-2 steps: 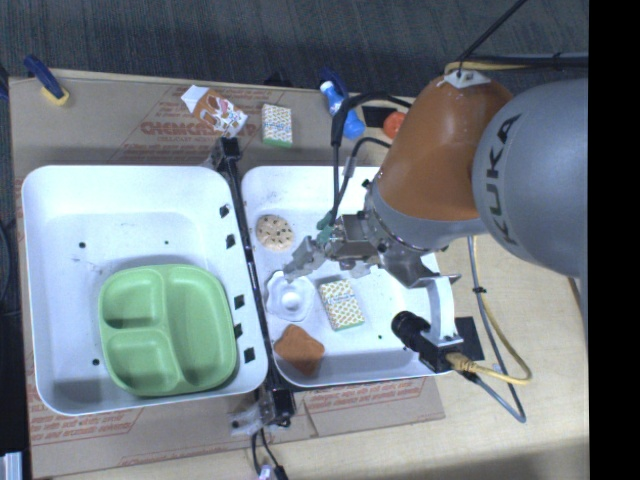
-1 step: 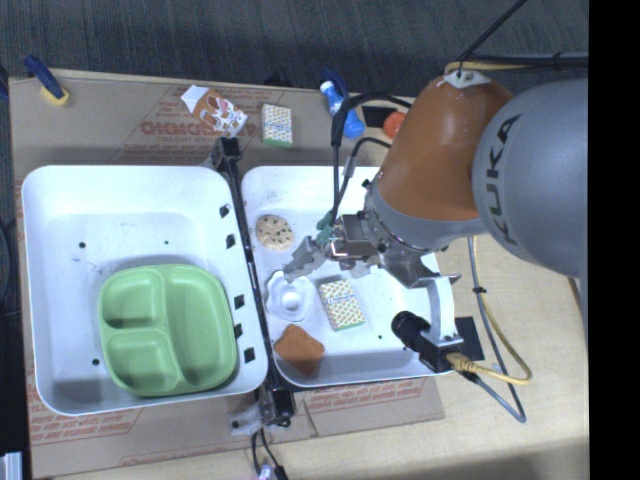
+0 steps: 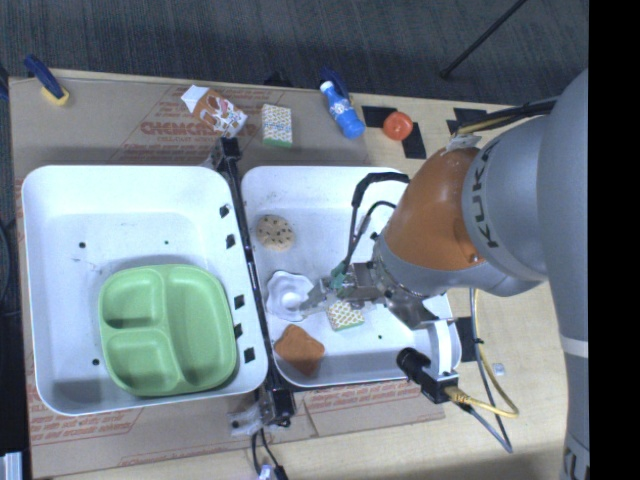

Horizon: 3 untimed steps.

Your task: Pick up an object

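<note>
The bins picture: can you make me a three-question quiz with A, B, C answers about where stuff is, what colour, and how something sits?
1. Where is the green tray?
A. left bin
B. right bin
C. on the bench
2. What colour is the bottle behind the bins?
A. red
B. blue
C. yellow
3. How does the cookie sit?
A. stacked on the tray
B. between the fingers
C. flat on the bin floor

Answers: 1 A, it lies in the left bin. 2 B, its body is blue. 3 C, it lies alone, apart from the arm.
</note>
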### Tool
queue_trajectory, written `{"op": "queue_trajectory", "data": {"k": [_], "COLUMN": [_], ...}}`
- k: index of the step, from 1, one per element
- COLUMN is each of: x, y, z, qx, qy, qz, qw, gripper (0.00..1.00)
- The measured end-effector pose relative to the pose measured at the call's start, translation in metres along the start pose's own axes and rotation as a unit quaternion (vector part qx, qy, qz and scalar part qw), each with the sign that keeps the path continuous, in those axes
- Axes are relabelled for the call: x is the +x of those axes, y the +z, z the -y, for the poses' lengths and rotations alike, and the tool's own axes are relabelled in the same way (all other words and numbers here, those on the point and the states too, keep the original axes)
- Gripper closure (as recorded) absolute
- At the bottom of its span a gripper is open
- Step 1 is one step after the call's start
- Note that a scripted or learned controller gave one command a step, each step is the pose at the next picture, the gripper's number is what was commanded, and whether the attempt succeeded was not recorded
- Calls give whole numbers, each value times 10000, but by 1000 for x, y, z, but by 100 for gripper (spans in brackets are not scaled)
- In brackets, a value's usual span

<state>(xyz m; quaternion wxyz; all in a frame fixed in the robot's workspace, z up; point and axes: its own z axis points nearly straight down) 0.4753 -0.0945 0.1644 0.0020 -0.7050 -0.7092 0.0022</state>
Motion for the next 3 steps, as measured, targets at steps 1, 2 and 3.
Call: {"op": "queue_trajectory", "data": {"k": [1,2,3], "x": [0,-1,55], "y": [69,57,-28], "z": [-43,-45,-1], "qx": [-38,-57,-18], "qy": [-9,-22,-5], "qz": [3,22,-9], "qw": [10000,10000,10000], "gripper": [0,100,100]}}
